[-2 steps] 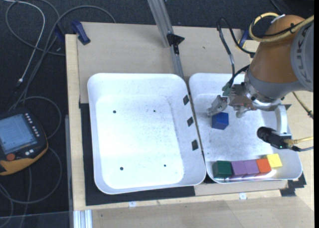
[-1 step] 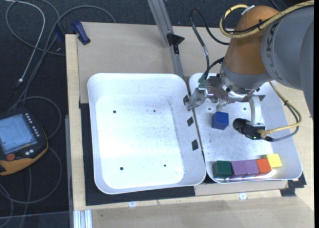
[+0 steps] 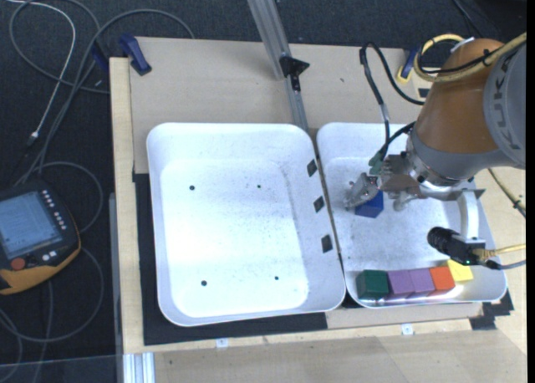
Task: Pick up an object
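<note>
A small blue block point(image 3: 369, 206) lies in the right bin point(image 3: 418, 235), towards its upper left part. My gripper point(image 3: 364, 192) is directly over it, at the end of the grey and orange arm point(image 3: 456, 122) reaching in from the right. The gripper's tip overlaps the block's top edge, and I cannot tell whether it has hold of the block. Along the right bin's front wall sits a row of blocks: green point(image 3: 374, 283), purple point(image 3: 407, 281), orange point(image 3: 441, 278) and yellow point(image 3: 461, 273).
The left bin point(image 3: 230, 222) stands beside the right one, split from it by a ridge with black clips point(image 3: 318, 203). A metal post point(image 3: 267, 13) rises at the back centre. Cables run over the arm, and a pendant point(image 3: 29, 231) lies off the bench at left.
</note>
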Available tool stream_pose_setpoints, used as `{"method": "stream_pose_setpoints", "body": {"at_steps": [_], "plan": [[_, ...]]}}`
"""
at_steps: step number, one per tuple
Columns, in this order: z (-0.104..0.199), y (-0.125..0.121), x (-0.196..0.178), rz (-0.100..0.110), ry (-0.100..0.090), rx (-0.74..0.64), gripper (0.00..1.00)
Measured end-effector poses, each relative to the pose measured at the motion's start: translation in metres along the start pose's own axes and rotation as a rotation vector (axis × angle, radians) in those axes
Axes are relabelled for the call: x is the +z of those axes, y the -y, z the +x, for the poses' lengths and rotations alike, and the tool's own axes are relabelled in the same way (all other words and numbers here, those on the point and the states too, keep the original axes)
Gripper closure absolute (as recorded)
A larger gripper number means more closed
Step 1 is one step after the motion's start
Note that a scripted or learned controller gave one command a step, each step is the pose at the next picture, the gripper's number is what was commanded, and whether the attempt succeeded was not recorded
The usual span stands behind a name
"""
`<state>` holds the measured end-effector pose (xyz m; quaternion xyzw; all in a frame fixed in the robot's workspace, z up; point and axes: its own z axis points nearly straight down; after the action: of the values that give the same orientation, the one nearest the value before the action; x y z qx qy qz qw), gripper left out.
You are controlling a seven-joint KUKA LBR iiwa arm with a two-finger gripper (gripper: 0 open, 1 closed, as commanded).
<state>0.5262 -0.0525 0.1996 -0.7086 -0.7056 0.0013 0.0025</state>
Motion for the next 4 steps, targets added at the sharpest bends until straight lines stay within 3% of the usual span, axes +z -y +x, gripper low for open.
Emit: {"method": "stream_pose_setpoints", "body": {"at_steps": [1,2,3,4], "plan": [[0.032,0.014,-0.035,-0.009,0.000,-0.009,0.00],[-0.039,-0.005,0.052,0.004,0.002,0.002,0.00],[-0.045,-0.052,0.103,-0.006,0.003,-0.006,0.00],[-0.044,-0.051,0.089,-0.008,0.001,-0.006,1.00]]}}
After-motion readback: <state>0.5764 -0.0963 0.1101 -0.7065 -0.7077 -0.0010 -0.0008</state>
